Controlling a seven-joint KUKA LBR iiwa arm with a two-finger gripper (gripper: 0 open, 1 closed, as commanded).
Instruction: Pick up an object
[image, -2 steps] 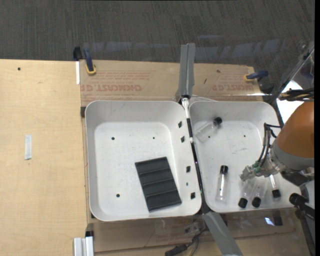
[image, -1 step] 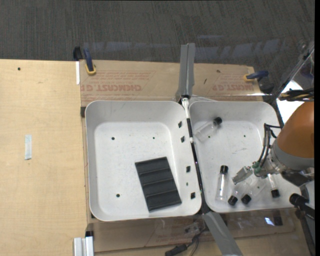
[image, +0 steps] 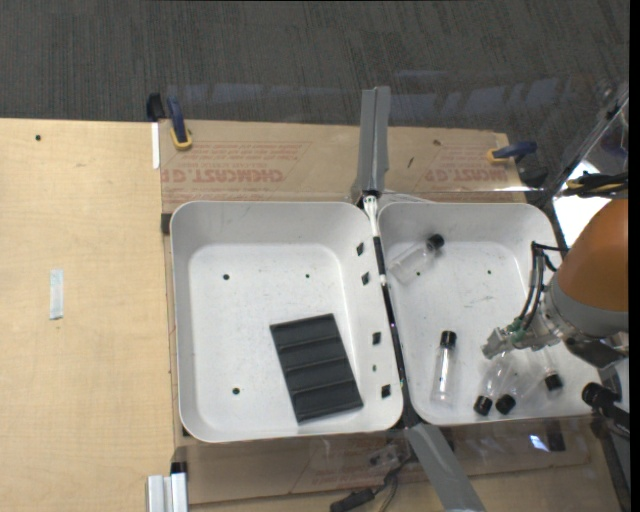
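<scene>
Clear vials just below gripper

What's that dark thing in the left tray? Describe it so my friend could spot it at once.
Start at the left white bin. Near its front edge lies a dark ribbed slab, a flat rectangle set at a slant. The clear vials with black caps lie in the other bin.

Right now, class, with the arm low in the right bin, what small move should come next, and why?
Probably a short descent: the tool hangs just above the cluster of clear vials near the right bin's front edge, and nothing is seen held yet.
</scene>
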